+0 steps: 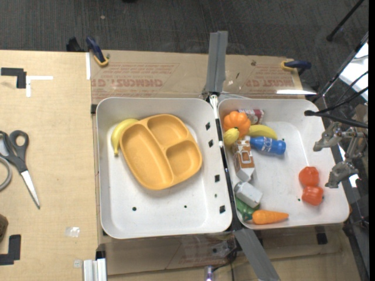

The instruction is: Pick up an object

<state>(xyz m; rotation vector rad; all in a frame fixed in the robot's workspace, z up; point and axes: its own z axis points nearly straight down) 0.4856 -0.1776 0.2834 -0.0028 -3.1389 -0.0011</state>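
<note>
Two shallow white bins sit side by side on the counter (47, 157). The left bin (117, 215) holds an orange divided plate (161, 151) with three compartments, and a yellow banana (120, 132) curves against the plate's upper-left rim, partly tucked under it.

The right bin (281, 186) carries the toy clutter. Near its upper-left corner lies an orange pumpkin-like toy (236, 122), touching a small yellow lemon (231, 136) just below it. A second banana (262, 131) lies beside them, above a blue bottle (269, 146) resting on its side. A brown and white carton (244, 156) lies along the left wall, with a grey block (248, 192) below it and a carrot (269, 217) near the front edge, next to something green. Two red toys sit towards the right wall: a tomato-like one (309, 175) and a second red piece (312, 195) just beneath.

The gripper (338, 157) hangs at the right bin's right edge, near the red toys; nothing is between its fingers, and I cannot tell whether they are spread or closed.

Scissors (20, 163) lie on the counter, well left of the bins.
</note>
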